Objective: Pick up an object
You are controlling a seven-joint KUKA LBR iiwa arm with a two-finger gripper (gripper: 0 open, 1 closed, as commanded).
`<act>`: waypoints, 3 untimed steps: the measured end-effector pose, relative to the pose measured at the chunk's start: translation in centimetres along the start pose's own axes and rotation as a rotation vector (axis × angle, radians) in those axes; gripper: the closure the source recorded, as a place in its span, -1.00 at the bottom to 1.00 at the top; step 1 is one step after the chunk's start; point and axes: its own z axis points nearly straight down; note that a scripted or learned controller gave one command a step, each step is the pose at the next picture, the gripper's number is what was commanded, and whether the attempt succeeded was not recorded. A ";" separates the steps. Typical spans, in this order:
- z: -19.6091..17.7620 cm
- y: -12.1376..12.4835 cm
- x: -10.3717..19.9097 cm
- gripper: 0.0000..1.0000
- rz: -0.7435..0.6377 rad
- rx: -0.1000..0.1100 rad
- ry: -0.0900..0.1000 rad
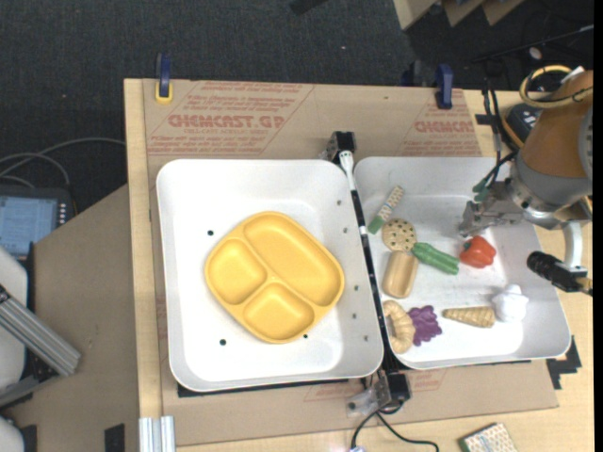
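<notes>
Toy food pieces lie loose in the right bin point(545, 342), and we take any of them as the thing to pick. On the brown board point(141, 252) under both bins we read red print, "CHEMCAST GP", once behind the left bin and once, partly hidden, behind the right.

In the left bin point(179, 347) we see one yellow divided plate point(273, 276) with three bare wells. In the right bin we count a cookie point(399, 234), a green pepper point(434, 257), a red tomato point(479, 251), a tan cylinder point(400, 274), a purple grape bunch point(425, 322), a croissant-like pastry point(399, 325) touching the grapes, an ice-cream cone point(470, 317) and a white piece point(512, 304) just beside the cone's wide end.

The gripper point(488, 213) hangs over the right bin's far right part, near the tomato; we cannot tell from this angle whether it is spread or closed, and we see nothing between its tips.
</notes>
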 end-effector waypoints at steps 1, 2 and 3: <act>0.1 0.0 0.0 -1.00 0.000 0.001 0.000; 1.1 -4.7 2.4 -1.00 0.000 0.007 0.004; 0.0 -4.5 2.3 1.00 0.001 -0.001 0.000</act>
